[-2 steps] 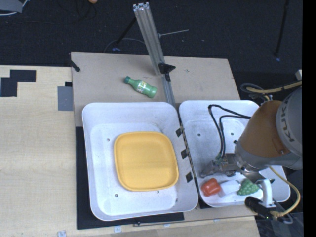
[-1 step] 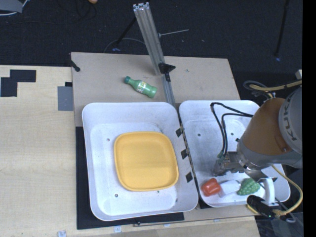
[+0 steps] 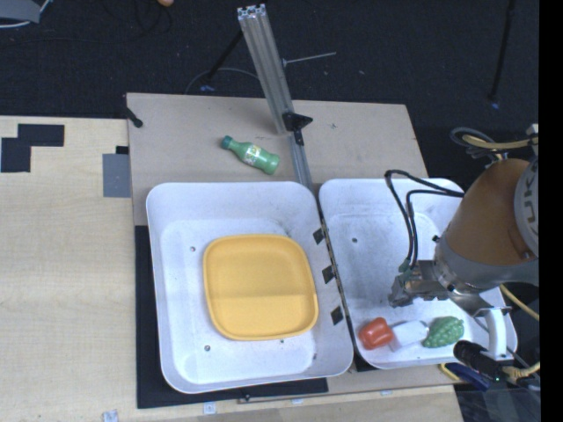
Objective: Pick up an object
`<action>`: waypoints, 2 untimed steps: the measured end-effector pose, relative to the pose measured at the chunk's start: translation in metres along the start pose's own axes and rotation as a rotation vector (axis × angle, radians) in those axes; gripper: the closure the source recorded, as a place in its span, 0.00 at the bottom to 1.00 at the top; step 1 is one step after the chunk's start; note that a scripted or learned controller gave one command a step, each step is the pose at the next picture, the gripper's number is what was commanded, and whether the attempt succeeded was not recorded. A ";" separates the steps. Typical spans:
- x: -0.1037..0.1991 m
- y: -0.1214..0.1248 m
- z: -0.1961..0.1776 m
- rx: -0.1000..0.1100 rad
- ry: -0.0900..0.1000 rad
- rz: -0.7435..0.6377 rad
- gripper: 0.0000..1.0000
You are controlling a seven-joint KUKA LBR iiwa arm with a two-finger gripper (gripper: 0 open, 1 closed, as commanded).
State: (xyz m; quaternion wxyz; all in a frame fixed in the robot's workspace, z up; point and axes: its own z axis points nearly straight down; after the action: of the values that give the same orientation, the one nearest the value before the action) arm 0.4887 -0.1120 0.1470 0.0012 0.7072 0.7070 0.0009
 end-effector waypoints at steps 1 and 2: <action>-0.002 0.005 -0.061 -0.001 0.000 0.000 1.00; -0.003 0.005 -0.084 0.001 0.000 0.000 1.00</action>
State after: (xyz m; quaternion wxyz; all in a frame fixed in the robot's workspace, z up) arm 0.4935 -0.1146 0.2308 0.0006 0.7073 0.7069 0.0004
